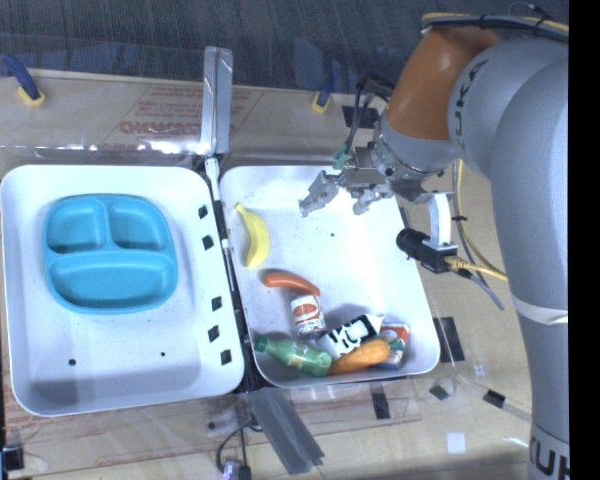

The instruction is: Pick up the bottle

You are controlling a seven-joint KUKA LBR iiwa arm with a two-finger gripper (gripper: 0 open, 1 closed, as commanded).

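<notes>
One green bottle (292, 356), one carrot (360, 358)

Hand (340, 197) with fingers spread and nothing between them, poised over the upper part of the right bin (412, 286). Below it: banana (252, 235), red sausage (290, 282), can (307, 317); farther below, green bottle (293, 355) beside a carrot (360, 359). Well to its left: blue divided tray (108, 251) in the left bin (110, 373)
</notes>
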